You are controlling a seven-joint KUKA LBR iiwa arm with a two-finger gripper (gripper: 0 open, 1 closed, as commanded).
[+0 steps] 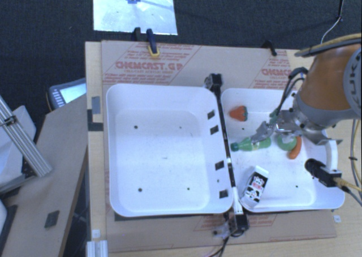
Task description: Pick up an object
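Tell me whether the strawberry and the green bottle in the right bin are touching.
Apart. The camera view shows bare white bin floor between the strawberry near the back and the green bottle lying lower down by the gripper.

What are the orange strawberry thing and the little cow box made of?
The strawberry looks like moulded plastic: smooth, evenly orange-red, with a green cap. It could be rubber. The cow box looks like a small printed carton, card or plastic, with flat white sides and black patches. Both lie in the right bin.
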